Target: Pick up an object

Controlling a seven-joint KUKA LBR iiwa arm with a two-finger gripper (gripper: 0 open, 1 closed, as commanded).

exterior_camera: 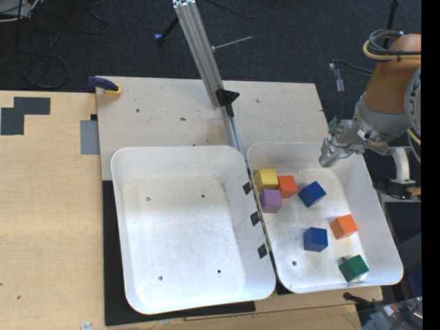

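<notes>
The right bin (385, 215) holds several small blocks. A yellow block (266, 179), an orange block (287, 185) and a purple block (271, 200) crowd its left wall. Two blue blocks lie further in, one (312, 193) near the middle and one (315, 239) lower down. Another orange block (344, 226) and a green block (354, 267) sit toward the right and front. My gripper (330, 155) hangs over the bin's far edge, up and right of the blocks, with nothing visible in it.
The left bin (137, 184) sits beside the right one, with black clips along the shared wall. A slanted aluminium bar (201, 47) rises behind the bins. A small blue and yellow tool (104, 85) lies at the bench's back left.
</notes>
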